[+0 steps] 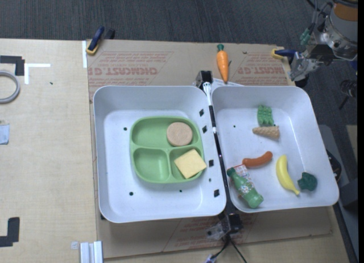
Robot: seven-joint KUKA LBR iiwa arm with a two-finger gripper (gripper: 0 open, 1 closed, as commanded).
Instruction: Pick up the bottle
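The bottle (246, 187) is green with a white and red label near its neck. It lies on its side in the front left corner of the right bin (315, 120), close to the bin's left wall. My gripper (300, 67) hangs beyond the right bin's far right corner, outside the bin and far from the bottle. Nothing shows in it.
The right bin also holds a red sausage (257, 160), a banana (286, 175), a broccoli piece (307, 182), a green toy (265, 115) and a cone (267, 132). The left bin (111, 159) holds a green divided plate (149, 165) with two food pieces. A carrot (222, 63) lies behind the bins.
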